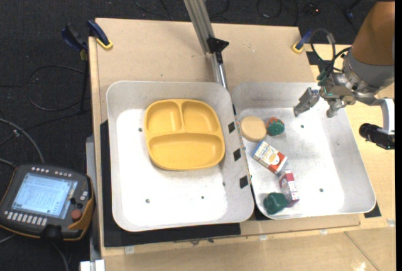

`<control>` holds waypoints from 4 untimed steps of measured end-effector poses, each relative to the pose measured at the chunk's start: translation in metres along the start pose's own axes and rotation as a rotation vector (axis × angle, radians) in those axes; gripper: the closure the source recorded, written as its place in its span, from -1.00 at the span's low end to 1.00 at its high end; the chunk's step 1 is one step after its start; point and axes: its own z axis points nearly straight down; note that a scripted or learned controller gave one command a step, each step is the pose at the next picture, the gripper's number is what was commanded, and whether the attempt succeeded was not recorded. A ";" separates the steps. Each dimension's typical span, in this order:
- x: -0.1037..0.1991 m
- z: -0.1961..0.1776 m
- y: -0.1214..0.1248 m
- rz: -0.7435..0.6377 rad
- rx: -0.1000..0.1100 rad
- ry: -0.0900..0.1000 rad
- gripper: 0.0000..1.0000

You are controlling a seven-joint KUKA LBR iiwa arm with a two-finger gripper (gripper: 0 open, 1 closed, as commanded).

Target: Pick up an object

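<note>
In the right bin lie a tan round disc, a small green and red piece, an orange and white carton, a small red and white carton and a dark green lump. My gripper hangs over the bin's far right part, up and to the right of these objects. Its two fingers stand apart with nothing between them.
The left bin holds a yellow divided plate. A metal pole slants down to the gap between the bins. Clamps sit at the bench's far corners. A teach pendant lies at the lower left.
</note>
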 end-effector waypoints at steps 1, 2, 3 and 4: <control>0.000 0.000 0.000 0.000 0.000 0.000 -1.00; 0.001 0.053 -0.011 0.003 0.005 0.000 -1.00; 0.000 0.096 -0.012 0.003 0.004 0.000 -1.00; 0.001 0.118 -0.012 0.002 0.002 -0.001 -1.00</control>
